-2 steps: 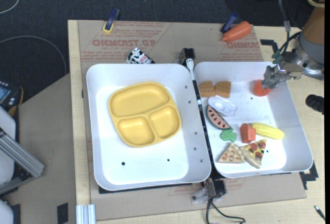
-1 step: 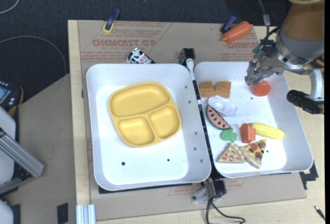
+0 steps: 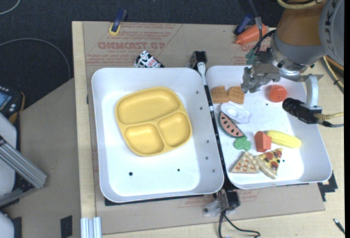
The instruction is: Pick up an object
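Observation:
The right bin holds several toy foods. Two tan bread pieces lie at its upper left, with a small white piece below them. A watermelon slice and a green piece sit by the left wall. A red tomato lies at the upper right. Lower down are a red block, a yellow corn cob and two pizza slices. My gripper hangs over the bin's upper part, just right of the bread and left of the tomato.
The left bin holds a yellow three-compartment plate. A black cylinder on the arm reaches over the right bin. On the bench behind lie an orange carrot-like toy, a black-and-white item and a blue-yellow clip.

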Robot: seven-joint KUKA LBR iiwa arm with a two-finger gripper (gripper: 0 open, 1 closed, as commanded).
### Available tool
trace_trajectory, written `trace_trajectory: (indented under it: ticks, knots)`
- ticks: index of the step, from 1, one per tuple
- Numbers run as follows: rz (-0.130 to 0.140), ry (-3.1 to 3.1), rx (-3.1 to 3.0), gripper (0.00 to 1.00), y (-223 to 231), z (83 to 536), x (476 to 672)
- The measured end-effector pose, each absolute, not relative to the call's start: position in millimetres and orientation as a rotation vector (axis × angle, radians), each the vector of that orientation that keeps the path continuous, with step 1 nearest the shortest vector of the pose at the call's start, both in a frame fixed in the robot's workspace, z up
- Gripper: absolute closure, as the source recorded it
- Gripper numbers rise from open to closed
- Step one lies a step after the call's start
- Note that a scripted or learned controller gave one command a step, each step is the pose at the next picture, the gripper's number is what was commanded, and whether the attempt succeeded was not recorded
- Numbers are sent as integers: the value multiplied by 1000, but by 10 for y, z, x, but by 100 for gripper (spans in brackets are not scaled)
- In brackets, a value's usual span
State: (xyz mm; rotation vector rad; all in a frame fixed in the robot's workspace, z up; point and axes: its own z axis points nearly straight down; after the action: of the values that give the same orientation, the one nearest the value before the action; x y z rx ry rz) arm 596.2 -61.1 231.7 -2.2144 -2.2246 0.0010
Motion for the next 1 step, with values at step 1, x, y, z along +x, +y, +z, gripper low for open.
trace_trajectory:
  ticks: [1]
  knots:
    - [-3,-2226,-2222,100,-704,2284,6121]
